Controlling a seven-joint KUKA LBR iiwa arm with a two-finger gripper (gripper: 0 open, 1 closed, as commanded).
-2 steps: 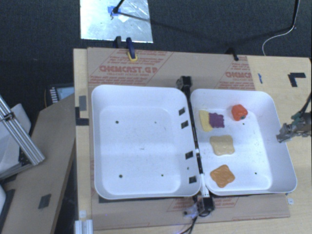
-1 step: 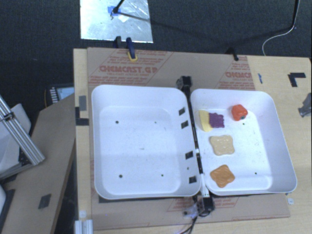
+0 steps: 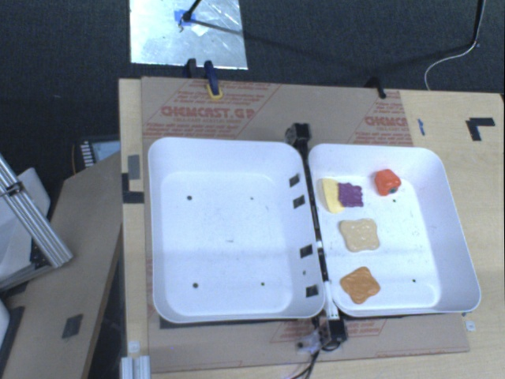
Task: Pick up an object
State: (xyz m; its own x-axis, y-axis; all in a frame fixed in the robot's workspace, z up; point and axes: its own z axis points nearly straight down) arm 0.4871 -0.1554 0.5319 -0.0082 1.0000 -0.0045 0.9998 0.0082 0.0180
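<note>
The right bin point(image 3: 442, 212) holds several small objects. An orange-red rounded piece point(image 3: 387, 181) lies near its back. A purple piece point(image 3: 350, 194) rests against a pale yellow piece point(image 3: 331, 195) by the bin's left wall. In the middle lies a beige toast-like slab point(image 3: 359, 234). An orange-brown flat piece point(image 3: 360, 284) sits near the front left corner.
The left bin point(image 3: 229, 227) stands beside the right one, joined by a black clipped divider point(image 3: 312, 219). Both rest on a cardboard sheet point(image 3: 237, 109). A shiny metal plate point(image 3: 188, 20) lies behind, and an aluminium frame point(image 3: 28, 212) stands at the left.
</note>
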